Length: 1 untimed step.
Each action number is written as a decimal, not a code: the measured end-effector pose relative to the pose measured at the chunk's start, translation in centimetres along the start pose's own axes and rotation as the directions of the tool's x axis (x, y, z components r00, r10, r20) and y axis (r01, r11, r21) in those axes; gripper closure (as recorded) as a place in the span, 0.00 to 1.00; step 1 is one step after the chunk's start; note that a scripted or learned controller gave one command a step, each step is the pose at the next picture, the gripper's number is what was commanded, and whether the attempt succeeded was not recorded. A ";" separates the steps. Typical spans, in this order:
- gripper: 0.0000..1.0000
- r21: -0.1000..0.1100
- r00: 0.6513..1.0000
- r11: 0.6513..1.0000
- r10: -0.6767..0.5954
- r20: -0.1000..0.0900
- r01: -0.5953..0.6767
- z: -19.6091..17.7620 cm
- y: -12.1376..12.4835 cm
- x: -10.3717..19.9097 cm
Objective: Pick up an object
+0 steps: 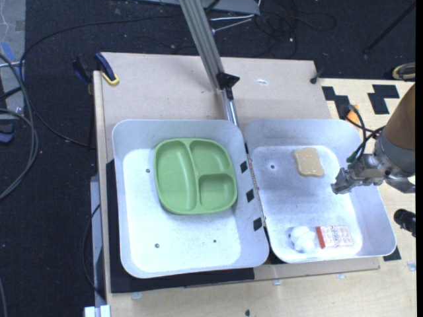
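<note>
At the right edge of the frame you see the arm (400, 137): an orange band, a grey wrist section below it, thin black cables looping alongside, and a dark metal gripper (344, 182).

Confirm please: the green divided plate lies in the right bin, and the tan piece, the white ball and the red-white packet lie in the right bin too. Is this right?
Not quite. The camera view shows the green divided plate in the left bin. The tan piece, white ball and red-white packet do lie in the right bin.

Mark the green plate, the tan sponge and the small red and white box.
green plate (195, 176), camera view, on the divider ridge near its middle.
tan sponge (308, 162), camera view, middle of its top.
red and white box (334, 236), camera view, middle of its label.
</note>
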State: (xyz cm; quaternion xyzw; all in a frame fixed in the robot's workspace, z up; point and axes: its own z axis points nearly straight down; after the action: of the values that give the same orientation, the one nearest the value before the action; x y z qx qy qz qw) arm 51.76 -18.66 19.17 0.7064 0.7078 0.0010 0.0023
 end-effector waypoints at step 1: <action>1.00 -0.003 1.000 1.000 -0.002 0.001 0.002 -5.7 0.8 0.8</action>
State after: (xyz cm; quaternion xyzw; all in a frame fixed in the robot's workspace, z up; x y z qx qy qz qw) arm 52.49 -17.84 24.85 0.7057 0.7085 0.0016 0.0034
